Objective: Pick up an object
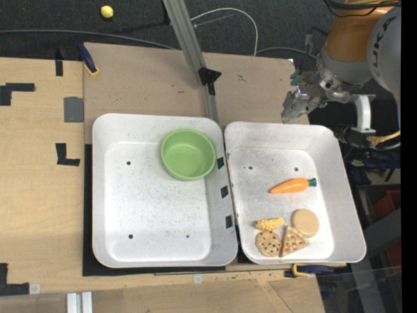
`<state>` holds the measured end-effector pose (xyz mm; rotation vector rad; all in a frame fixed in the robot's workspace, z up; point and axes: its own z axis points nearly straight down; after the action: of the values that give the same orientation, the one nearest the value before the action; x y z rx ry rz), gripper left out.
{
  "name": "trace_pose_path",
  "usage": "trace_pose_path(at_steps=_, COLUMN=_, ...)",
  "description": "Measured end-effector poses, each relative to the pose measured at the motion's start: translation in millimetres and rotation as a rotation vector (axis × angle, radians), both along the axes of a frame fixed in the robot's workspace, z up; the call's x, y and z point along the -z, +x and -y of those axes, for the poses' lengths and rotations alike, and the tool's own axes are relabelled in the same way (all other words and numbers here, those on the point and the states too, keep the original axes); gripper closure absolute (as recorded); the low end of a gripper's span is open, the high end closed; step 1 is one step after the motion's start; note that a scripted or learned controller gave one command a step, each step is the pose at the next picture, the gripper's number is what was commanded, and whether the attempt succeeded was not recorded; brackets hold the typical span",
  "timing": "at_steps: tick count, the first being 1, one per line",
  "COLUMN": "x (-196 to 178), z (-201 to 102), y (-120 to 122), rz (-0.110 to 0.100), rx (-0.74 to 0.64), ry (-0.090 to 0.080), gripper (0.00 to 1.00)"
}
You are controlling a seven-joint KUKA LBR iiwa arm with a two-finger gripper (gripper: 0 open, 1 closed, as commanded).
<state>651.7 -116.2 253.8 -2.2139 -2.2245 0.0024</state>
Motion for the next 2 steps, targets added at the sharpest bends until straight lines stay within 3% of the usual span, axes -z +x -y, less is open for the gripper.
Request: trace_pose_path(at_steps=2, x=-7.7, z=-93.7, y=-40.7, rz=0.001, rx=0.002, ry=-0.001, gripper=1.0)
